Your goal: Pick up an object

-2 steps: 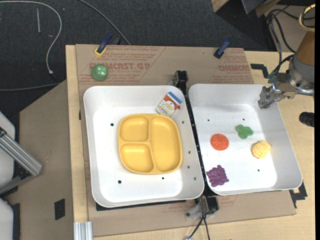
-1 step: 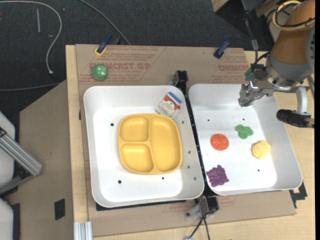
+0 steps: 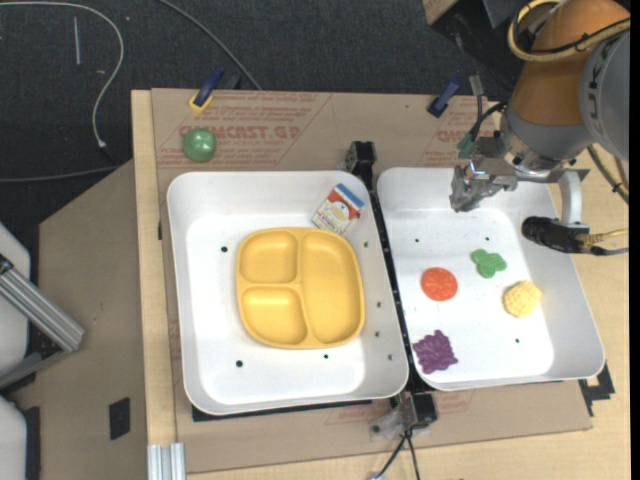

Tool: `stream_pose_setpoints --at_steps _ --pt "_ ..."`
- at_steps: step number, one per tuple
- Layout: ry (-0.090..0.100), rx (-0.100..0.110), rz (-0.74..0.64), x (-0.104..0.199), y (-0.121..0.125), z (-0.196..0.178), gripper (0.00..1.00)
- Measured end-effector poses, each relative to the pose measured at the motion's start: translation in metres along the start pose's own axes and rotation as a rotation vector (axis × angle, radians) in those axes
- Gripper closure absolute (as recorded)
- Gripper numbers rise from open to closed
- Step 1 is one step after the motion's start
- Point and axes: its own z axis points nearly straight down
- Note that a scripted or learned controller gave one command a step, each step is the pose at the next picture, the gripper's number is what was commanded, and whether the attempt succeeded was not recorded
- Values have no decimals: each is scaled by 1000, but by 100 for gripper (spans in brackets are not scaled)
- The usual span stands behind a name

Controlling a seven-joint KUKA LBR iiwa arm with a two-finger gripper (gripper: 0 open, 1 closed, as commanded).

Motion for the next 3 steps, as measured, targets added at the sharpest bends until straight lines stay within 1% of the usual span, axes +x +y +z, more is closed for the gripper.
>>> stream_pose_setpoints --at_steps 1,2,3 --pt "0 -4 -2 56 1 -12 100" --pt "0 -5 -2 109 9 -25 100" --pt "0 -3 -1 170 18 -19 100"
